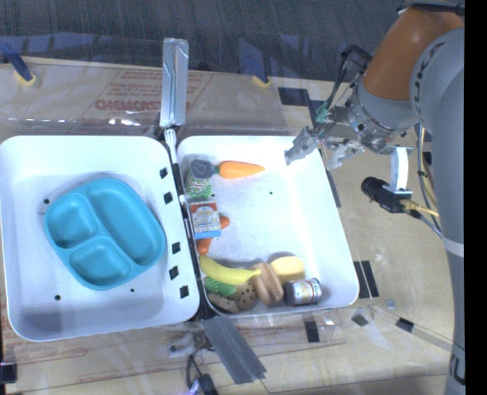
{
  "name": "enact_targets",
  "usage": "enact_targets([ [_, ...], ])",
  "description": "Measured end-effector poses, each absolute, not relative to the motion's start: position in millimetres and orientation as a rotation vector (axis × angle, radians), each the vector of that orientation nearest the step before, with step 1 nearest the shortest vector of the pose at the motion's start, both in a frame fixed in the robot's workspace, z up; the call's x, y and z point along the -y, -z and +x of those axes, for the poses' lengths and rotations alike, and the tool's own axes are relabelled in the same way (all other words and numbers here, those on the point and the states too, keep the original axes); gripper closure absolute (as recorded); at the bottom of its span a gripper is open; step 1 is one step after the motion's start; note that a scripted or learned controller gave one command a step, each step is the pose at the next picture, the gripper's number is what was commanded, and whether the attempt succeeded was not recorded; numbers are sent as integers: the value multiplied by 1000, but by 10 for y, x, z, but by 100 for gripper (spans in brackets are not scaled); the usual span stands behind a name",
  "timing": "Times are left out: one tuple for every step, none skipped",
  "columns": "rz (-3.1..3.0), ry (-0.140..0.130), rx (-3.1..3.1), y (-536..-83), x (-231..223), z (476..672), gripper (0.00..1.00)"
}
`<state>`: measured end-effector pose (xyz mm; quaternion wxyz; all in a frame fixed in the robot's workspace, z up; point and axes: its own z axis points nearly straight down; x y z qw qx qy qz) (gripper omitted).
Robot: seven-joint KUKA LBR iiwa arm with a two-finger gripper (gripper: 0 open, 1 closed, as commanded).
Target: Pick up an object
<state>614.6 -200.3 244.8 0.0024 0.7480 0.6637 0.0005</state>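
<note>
1. The step in hand looks like the approach, before any grasp. The pincer [309, 145] is seen up at the far right corner of the right white bin [330, 220], just above its rim, with nothing caught in it.

2. Whether the pincer is spread or pressed together can't be told from this slanted look, so no call is made on that.

3. The pickable stuff is all in the right bin. An orange plastic carrot [240, 169] lies at the far end, nearest the pincer. Beside it to the left, a small grey-lidded jar [199, 174], and nearer along the left wall a little red and white carton [205, 220].

4. A pile is packed into the near end: a yellow toy banana [227, 271], a pale yellow block [286, 267] and a small dark can [302, 290], all touching or nearly so.

5. The left bin holds a blue divided plastic tray [104, 233].

6. Next move, as a guess: the carrot should be gone for, since it sits apart with room around it. The pincer would need to be carried left and lowered across its narrow width.
</note>
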Motion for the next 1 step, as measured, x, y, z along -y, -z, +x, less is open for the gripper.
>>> enact_targets([
  [2042,6,-2396,-1594,1576,6442,0],
])
